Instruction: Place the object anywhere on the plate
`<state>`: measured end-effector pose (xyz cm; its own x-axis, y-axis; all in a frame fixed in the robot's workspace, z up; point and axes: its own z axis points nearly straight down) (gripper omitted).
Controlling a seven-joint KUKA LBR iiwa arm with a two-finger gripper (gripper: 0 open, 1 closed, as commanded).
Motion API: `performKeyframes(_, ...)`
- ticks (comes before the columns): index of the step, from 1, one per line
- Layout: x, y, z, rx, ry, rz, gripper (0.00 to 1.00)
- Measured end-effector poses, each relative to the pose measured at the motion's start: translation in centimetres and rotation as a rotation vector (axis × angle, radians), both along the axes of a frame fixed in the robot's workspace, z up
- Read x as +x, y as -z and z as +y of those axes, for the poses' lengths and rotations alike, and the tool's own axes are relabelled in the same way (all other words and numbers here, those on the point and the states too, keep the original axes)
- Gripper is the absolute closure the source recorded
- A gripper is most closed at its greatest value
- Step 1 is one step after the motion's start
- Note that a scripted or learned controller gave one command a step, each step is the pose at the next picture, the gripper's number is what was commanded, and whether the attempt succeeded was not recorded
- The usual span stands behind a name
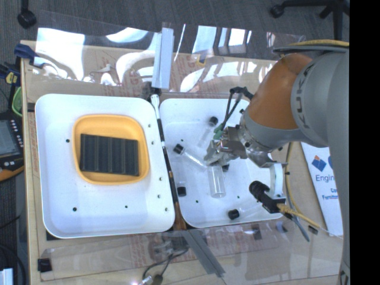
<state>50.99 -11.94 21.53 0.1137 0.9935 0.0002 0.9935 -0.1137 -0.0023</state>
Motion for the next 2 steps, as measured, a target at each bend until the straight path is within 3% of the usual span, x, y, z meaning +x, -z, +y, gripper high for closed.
performKeyframes(1,7.0,2.5,3.9,0.001,-0.087,0.002,1.0)
performKeyframes(2,4.3,2.5,8.5,0.001,-0.195,0.004,1.0)
